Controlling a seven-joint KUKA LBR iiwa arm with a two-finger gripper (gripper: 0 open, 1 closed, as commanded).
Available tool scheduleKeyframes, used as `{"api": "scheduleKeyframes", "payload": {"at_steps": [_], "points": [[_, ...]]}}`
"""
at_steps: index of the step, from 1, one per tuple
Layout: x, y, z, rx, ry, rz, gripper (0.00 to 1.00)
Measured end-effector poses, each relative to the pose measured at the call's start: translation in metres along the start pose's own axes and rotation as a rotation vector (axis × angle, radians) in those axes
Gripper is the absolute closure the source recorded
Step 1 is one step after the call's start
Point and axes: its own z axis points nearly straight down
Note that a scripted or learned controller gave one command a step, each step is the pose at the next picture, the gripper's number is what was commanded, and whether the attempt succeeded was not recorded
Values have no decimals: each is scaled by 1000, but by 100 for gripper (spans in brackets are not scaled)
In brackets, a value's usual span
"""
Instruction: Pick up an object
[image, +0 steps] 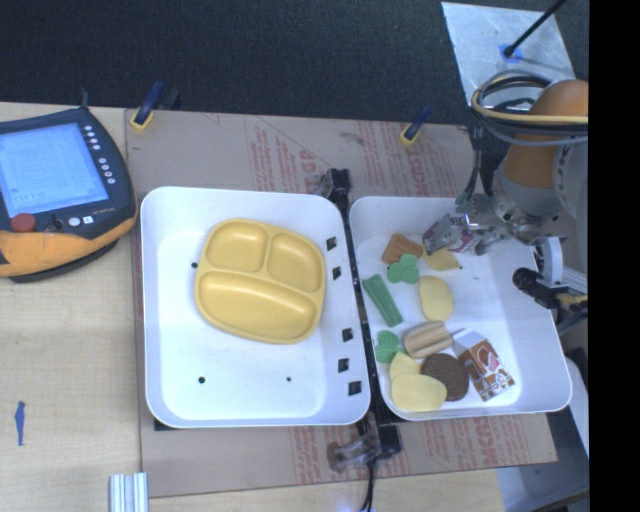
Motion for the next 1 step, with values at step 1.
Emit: {"api": "scheduleKeyframes", "payload": {"at_steps": [1], "points": [[-1,0,-12,1,-2,-4,100]]}}
